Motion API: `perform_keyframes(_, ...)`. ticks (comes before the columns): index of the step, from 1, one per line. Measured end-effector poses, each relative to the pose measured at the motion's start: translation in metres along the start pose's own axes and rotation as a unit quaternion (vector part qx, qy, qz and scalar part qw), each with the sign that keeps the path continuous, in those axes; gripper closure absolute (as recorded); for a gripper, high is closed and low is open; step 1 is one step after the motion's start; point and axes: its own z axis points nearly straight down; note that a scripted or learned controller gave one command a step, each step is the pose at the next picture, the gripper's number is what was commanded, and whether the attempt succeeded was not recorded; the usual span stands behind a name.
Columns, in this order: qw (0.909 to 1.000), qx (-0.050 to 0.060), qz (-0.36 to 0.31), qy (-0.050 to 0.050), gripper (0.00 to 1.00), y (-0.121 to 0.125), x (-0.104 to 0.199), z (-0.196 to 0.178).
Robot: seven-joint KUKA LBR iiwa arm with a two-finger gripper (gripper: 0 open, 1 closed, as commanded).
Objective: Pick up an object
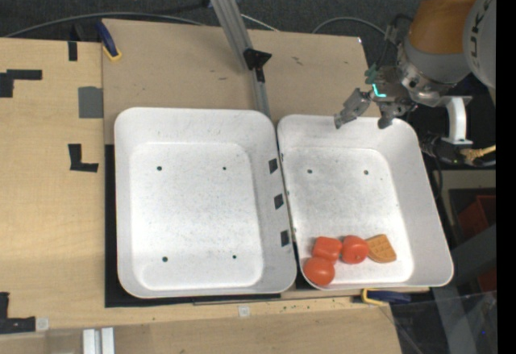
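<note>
Three red tomato-like pieces [333,254] cluster at the near edge of the right bin [403,183], and an orange-brown wedge [380,248] lies just to their right. My gripper [364,115] hangs over the far rim of the right bin, well away from those objects. Its two fingers are spread apart, with nothing between them. The orange band and grey wrist rise behind it at the upper right.
The left bin [137,207] sits beside the right one. A slanted metal pole [234,22] comes down to the junction between the bins at the back. Black tape marks and a blue-yellow clamp [108,41] lie on the wooden bench.
</note>
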Motion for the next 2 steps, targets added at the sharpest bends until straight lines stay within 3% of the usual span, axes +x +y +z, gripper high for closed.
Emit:
perform_keyframes(1, 1.0000, -0.002, -0.001, 0.000, 0.00, 0.001, 0.000, -0.003)
perform_keyframes(2, 1.0000, 0.000, 0.000, -0.001, 0.00, 0.001, -0.001, 0.041)
